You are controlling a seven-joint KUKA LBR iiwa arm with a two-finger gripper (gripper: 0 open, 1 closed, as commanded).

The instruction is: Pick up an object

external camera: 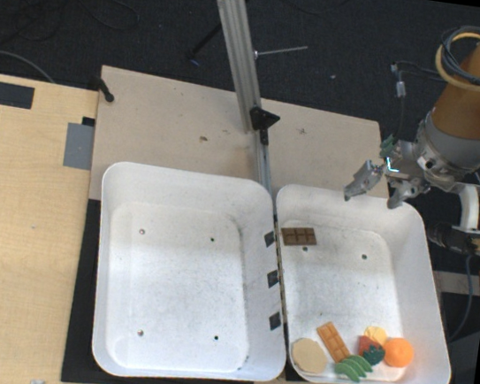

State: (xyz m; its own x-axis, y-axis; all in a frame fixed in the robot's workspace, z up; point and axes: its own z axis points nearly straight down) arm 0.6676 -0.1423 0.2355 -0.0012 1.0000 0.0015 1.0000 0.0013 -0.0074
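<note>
My gripper (376,189) hangs above the far rim of the right bin (427,286), its two fingers spread apart with nothing between them. A brown chocolate bar (299,236) lies at the bin's far left, near the divider. In the near corner sit a round beige cookie (310,356), an orange wafer (334,341), a green vegetable (356,366), a red and yellow piece (372,340) and an orange fruit (397,352). All of these lie well below and apart from the gripper.
The left bin (105,256) sits beside the right one, joined by black clips (272,278). A slanted aluminium post (243,71) rises behind the bins. Wooden bench surface lies to the left.
</note>
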